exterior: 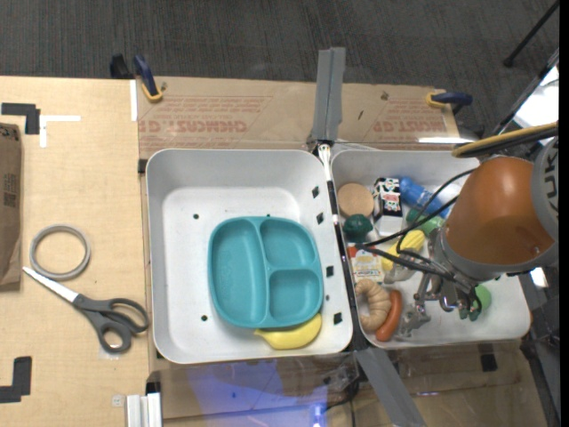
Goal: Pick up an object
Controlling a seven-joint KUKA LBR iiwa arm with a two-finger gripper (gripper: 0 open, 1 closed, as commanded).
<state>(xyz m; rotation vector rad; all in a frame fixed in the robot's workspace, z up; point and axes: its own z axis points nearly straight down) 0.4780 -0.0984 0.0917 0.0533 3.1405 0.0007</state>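
Down in the right bin (516,327), the end effector (442,299) hangs low among a jumble of toy food, and whether it is wide, narrow or holding anything I cannot tell, since the orange wrist band and dark cables cover much of it. A likely thing to take is the red sausage (390,318) at the bin's near left, lying just left of the end effector and touching a tan bread-like roll (372,297). It is probably light, smooth plastic, stiff enough not to squash but apt to slip, so a hold across its middle looks safest. It is slightly curved, and its long axis runs from near to far, tilted a little rightward at the far end. In the left bin (169,238) lie a teal divided plate (265,270) and a banana (293,334) tucked under its near edge. Scissors (93,309) and a tape roll (60,251) rest on the bench (71,167) at the left.
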